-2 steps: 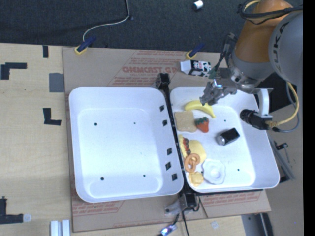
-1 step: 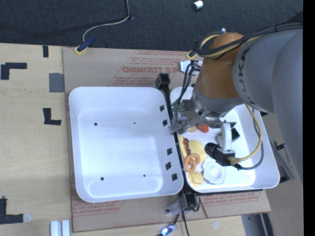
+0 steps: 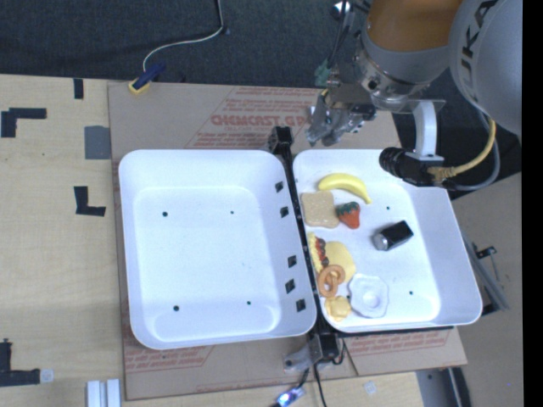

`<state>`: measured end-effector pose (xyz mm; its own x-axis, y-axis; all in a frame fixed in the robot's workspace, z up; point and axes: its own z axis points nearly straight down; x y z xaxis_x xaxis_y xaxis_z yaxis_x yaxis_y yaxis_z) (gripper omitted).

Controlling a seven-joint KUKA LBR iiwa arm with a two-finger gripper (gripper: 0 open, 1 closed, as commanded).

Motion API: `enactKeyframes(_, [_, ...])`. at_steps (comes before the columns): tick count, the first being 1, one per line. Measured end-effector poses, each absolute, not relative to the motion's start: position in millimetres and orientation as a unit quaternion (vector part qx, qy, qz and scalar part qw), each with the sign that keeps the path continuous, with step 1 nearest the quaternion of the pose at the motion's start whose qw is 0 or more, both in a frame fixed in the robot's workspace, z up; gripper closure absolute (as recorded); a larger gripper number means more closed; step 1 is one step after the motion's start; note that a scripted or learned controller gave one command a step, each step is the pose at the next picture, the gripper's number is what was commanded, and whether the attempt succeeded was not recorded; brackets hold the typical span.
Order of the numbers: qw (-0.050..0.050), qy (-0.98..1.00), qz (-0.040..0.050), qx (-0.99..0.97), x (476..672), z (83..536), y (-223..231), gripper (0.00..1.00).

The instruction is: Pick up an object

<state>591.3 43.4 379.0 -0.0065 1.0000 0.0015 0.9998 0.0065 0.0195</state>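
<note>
Bench lot, viewed from above at a slant.

Writing: red mirrored print on the cardboard sheet (image 3: 246, 125) under the bins, too reversed and faint to read with confidence. Part of white lettering, "UK", on the grey arm casing (image 3: 492, 32) at upper right.

Arm: grey body with an orange band (image 3: 416, 11), entering from the right and bent down toward the far edge of the right bin. The gripper (image 3: 327, 132) hangs above the cardboard just beyond the bin's far left corner, near the black hinge block (image 3: 281, 136) between the bins. Its fingers point downward; whether they are spread or closed cannot be told from this angle. Nothing is visibly between them. A yellow cable (image 3: 484, 155) loops beside the wrist.

Right bin (image 3: 450, 253), contents, all lying in its left and middle part:
- banana (image 3: 344, 185), yellow, curved, nearest the far edge
- slice of toast (image 3: 320, 209), tan, just below the banana
- strawberry (image 3: 349, 215), red with green top, touching the toast's right side
- black cylinder (image 3: 392, 236), lying on its side, apart to the right
- pretzel (image 3: 331, 276), resting on pale yellow items
- fried egg (image 3: 368, 296), white, at the near edge

Left bin (image 3: 140, 227): white, shallow, beside the right bin.

A yellow-and-blue plug (image 3: 146, 78) with a white cord lies at the back.
</note>
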Motion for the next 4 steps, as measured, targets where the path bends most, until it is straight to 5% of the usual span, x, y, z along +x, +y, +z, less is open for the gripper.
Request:
enactKeyframes(2, [-0.002,0.711,-0.0021,0.704,562.2,289.6,206.4,1.0])
enactKeyframes(3, [-0.002,0.708,-0.0037,0.706,563.6,220.7,234.3,1.0])
enactKeyframes(4, [-0.001,0.707,-0.0029,0.707,545.8,204.7,232.3,1.0])
